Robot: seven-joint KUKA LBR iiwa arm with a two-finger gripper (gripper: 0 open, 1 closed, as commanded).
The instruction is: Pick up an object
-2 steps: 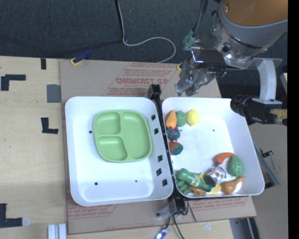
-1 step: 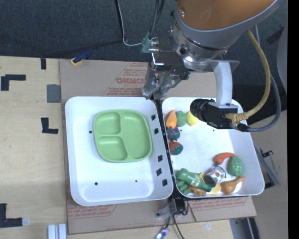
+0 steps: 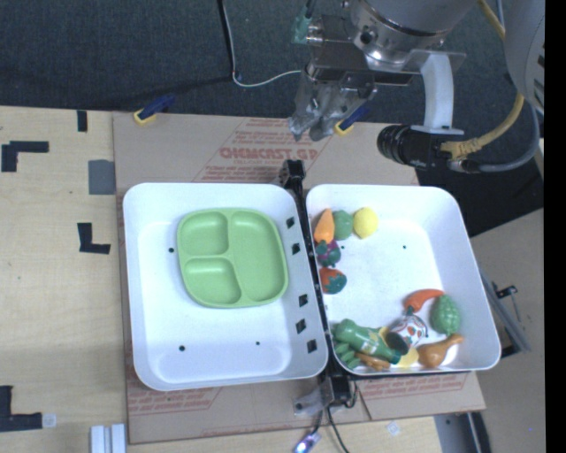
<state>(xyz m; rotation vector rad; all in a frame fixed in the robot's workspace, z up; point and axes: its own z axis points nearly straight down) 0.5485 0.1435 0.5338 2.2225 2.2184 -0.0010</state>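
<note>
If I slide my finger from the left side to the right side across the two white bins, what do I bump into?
Left bin's rim → green divided plate → black clips along the edge where the bins meet → orange carrot toy → yellow lemon toy → bumpy green toy → right bin's rim.

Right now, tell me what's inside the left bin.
The left bin holds a green divided plate, its three compartments bare. Whatever lies under the plate is covered.

The grey arm [image 3: 402,26] reaches in from the upper right; its wrist points downward. The end effector [image 3: 315,119] hangs raised, gripping nothing.
</note>
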